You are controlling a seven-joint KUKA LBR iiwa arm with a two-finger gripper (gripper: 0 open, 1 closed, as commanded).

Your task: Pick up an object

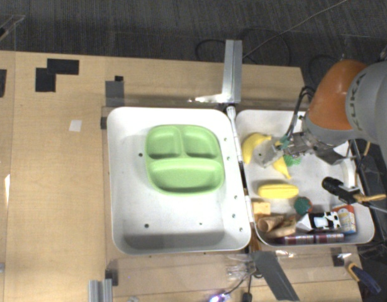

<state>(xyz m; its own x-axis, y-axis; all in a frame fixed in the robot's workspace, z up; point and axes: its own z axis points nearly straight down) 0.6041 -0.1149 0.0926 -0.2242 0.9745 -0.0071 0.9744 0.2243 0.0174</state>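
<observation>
While the gripper (276, 155) hangs low in the right bin (368, 234), finger spacing impossible to tell, a yellow banana (253, 145) lies just beside it; another yellow piece (278, 190) sits below

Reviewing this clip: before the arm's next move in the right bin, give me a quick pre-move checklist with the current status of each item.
1. Gripper is over the right bin: ok.
2. A target lies within reach: ok, the gripper sits at the yellow pieces near the bin's upper left.
3. Something is held between the jaws: cannot tell; clutter hides them.
4. Jaws open or shut: cannot tell.
5. Other items stay apart from the gripper: ok; the yellow oval and the marker lie lower in the bin.
6. Green divided plate sits in the left bin, out of the way: ok.
</observation>
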